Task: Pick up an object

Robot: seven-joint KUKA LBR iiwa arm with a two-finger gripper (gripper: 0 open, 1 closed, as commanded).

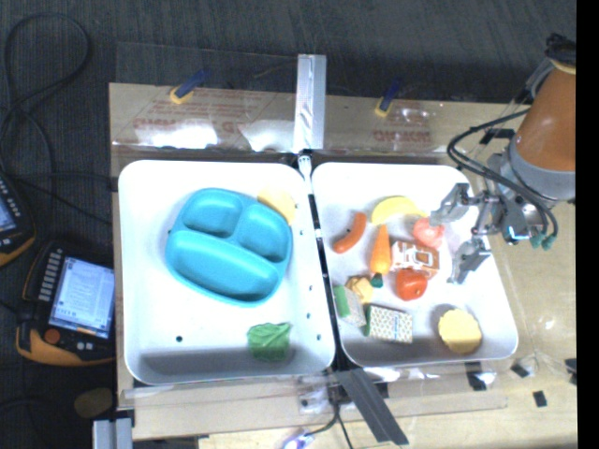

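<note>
My gripper (464, 228) hangs over the right side of the right bin (496, 297), open, with nothing between its spread fingers (455, 200). Just left of it lie a pink-red fruit (428, 233) and a white and red packet (415, 256). A red tomato (410, 286) sits below the packet. Further left are an orange carrot (379, 249), a yellow banana (395, 209) and a red sausage (349, 234). A yellow round piece (459, 330) and a patterned box (388, 324) lie near the bin's front.
The left bin (140, 251) holds a blue divided plate (229, 243), a yellow piece (277, 203) behind it and a green lump (270, 340) in front. A metal divider (310, 101) stands behind the two bins. Cables (482, 143) trail by the arm.
</note>
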